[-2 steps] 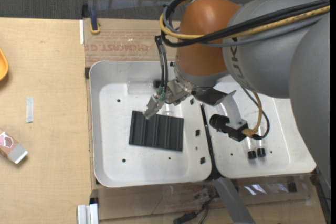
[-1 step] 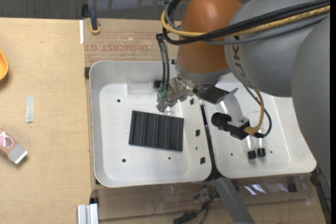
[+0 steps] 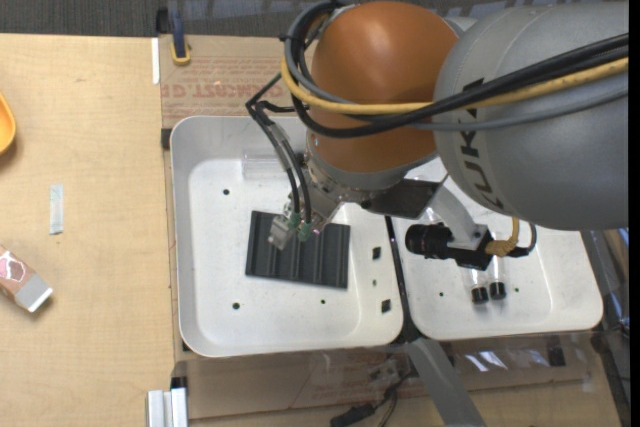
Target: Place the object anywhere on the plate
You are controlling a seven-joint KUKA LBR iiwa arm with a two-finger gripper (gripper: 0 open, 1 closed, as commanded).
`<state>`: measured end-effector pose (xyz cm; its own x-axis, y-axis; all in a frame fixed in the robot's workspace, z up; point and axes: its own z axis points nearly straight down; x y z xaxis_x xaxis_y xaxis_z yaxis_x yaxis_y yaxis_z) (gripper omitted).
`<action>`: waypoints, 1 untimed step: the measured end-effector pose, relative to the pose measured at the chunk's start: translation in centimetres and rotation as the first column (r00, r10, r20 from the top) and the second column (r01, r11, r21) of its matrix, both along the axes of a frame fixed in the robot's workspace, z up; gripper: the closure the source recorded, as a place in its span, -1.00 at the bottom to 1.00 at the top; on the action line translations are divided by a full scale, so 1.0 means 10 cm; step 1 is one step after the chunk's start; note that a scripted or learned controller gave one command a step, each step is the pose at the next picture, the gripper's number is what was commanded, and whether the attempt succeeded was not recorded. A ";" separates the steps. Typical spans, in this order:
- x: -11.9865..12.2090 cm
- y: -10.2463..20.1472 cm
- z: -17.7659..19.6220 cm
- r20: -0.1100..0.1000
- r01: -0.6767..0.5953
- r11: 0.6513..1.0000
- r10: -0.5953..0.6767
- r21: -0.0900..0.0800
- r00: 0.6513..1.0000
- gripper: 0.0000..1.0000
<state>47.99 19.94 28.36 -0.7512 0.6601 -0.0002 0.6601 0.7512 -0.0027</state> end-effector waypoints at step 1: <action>-0.02 0.20 -0.58 -0.003 0.173 0.985 -0.173 -0.002 0.985 1.00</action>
<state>47.81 21.98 22.59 -0.6259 0.7799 0.0004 0.7799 0.6259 -0.0063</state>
